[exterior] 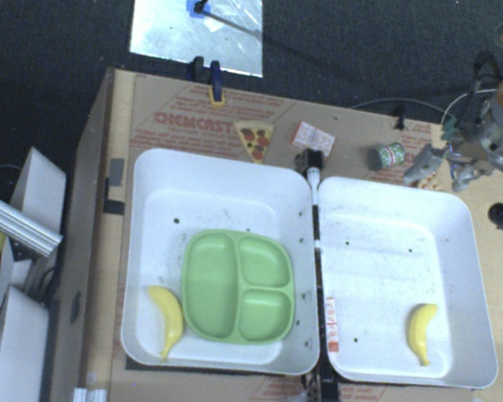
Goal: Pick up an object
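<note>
Left white plastic bin (158, 174): a green divided plastic plate (238, 286) sits at centre, towards the near edge; a yellow plastic banana (166, 318) lies in the near-left corner, its tip just beside the plate rim, which crowds one side for a grasp. Right white plastic bin (467, 242): a second yellow plastic banana (420, 331) lies alone near the near-right corner, well apart from the walls, likely the easier target. The gripper (441, 170) hovers beyond the right bin's far edge, fingers spread and holding nothing, presumably staged before descent.

A pizza-slice toy (253, 138), a small can (389, 155) and a paper card (313, 137) lie on the cardboard (198, 115) behind the bins.
</note>
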Robot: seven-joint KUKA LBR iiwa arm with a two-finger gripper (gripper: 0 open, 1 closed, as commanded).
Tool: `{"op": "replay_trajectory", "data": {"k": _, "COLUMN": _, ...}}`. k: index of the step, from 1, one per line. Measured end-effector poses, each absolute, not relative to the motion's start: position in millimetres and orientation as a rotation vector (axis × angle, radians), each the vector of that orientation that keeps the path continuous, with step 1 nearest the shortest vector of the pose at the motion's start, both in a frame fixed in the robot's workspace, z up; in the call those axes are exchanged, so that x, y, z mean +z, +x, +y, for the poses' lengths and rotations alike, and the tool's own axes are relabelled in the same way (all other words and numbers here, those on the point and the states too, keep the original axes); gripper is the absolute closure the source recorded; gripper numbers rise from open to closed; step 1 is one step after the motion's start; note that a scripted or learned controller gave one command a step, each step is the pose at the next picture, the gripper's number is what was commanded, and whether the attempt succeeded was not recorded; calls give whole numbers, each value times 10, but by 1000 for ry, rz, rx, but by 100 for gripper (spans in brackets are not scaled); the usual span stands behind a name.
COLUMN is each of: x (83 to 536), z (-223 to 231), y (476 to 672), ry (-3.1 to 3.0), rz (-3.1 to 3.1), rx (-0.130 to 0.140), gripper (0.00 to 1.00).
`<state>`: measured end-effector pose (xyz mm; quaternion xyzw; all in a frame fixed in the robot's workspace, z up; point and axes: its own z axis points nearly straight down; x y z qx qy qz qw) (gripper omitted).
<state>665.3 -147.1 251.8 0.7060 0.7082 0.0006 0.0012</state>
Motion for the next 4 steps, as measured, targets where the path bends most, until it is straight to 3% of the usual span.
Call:
{"op": "replay_trajectory", "data": {"k": 1, "x": 1742, "z": -1902, "y": 6249, "ry": 2219, "rz": 2223, "rx": -2, "gripper": 0}}
{"op": "replay_trajectory", "data": {"k": 2, "x": 1697, "z": -2073, "y": 5407, "ry": 2220, "rz": 2221, "rx": -1, "gripper": 0}}
{"op": "replay_trajectory", "data": {"k": 3, "x": 844, "z": -2065, "y": 5020, "ry": 2219, "rz": 2222, "rx": 1, "gripper": 0}}
{"op": "replay_trajectory", "data": {"k": 4, "x": 950, "z": -2064, "y": 5031, "ry": 2218, "rz": 2221, "rx": 4, "gripper": 100}}
